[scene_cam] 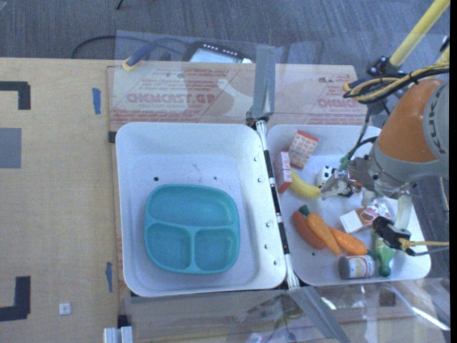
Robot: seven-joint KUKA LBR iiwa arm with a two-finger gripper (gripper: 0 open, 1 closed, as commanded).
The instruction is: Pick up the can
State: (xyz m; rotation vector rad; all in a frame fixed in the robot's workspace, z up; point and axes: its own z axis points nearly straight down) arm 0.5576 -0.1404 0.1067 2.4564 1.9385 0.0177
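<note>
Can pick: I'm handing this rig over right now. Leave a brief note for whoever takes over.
Pincer: over the right bin, among the clutter in its middle; grip state unreadable.
Can: lying on its side at the right bin's near edge, beside the carrots, apart from the pincer.
Left bin: holds the teal tray.
Done: nothing, can not lifted.
Left: move to the can, grasp, lift.
</note>
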